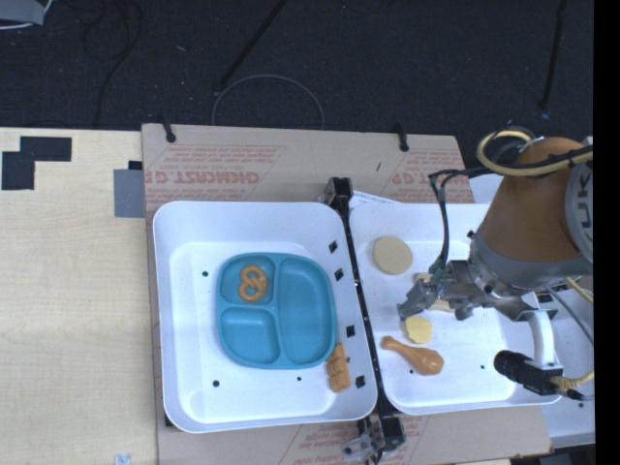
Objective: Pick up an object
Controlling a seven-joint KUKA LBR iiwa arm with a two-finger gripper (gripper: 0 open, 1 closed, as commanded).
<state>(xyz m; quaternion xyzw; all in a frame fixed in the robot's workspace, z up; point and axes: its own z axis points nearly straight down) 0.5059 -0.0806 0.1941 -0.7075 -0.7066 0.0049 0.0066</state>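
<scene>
The gripper [424,300] hangs low in the right bin [484,390], right beside a small yellow piece [419,330] and near a toy drumstick [415,354] and a round tan cookie [392,255], but I cannot tell how wide it is or if it has anything in it. All 3 foods look like they lie on the bin floor, so I think nothing is picked up yet. The grab and the lift are both left to do.
</scene>
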